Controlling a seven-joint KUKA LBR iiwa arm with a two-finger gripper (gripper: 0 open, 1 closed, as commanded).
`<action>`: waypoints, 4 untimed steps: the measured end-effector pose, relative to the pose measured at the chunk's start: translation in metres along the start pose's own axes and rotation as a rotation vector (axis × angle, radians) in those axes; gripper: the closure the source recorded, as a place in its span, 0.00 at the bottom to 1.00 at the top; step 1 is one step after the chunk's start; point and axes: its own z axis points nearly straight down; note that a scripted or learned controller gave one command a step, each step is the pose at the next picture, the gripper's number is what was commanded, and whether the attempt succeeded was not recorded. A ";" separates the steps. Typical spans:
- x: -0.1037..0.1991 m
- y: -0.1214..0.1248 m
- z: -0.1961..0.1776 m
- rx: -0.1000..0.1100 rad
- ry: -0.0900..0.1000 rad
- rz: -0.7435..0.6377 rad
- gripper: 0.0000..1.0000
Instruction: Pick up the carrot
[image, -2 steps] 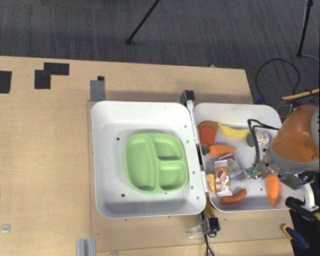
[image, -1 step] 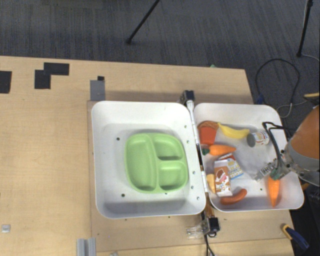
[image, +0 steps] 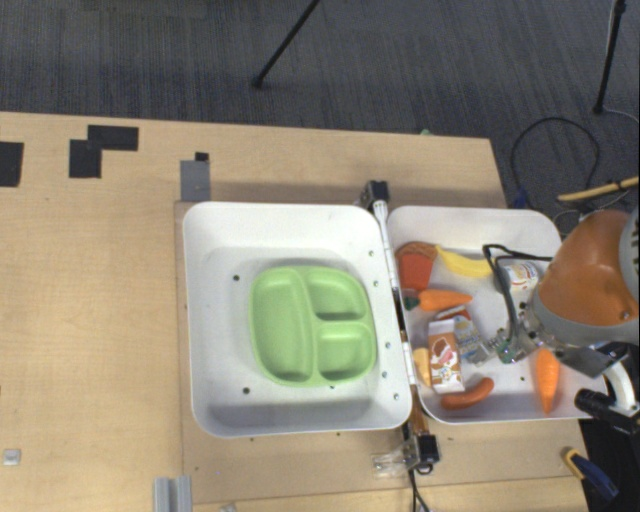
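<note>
A small orange carrot (image: 443, 299) with a green end lies in the left half of the right bin (image: 478, 215). A second orange carrot-shaped piece (image: 546, 379) lies near that bin's front right corner. My gripper (image: 511, 347) hangs low over the bin's middle, between the two orange pieces and just left of the second one. The grey wrist and orange band (image: 597, 268) hide most of it. Nothing is seen held.
The right bin also holds a banana (image: 463, 262), a red-orange piece (image: 416, 266), a snack carton (image: 445, 362), a sausage (image: 468, 394) and a small packet (image: 470, 331). In the left bin (image: 215, 260) lies a green divided tray (image: 312, 323). A black cable loops above the arm.
</note>
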 end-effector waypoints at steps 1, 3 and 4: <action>-0.019 -0.010 0.000 0.000 0.003 -0.136 1.00; -0.024 0.112 -0.061 0.003 0.005 -0.224 0.00; 0.011 0.095 -0.011 0.007 0.006 -0.012 0.00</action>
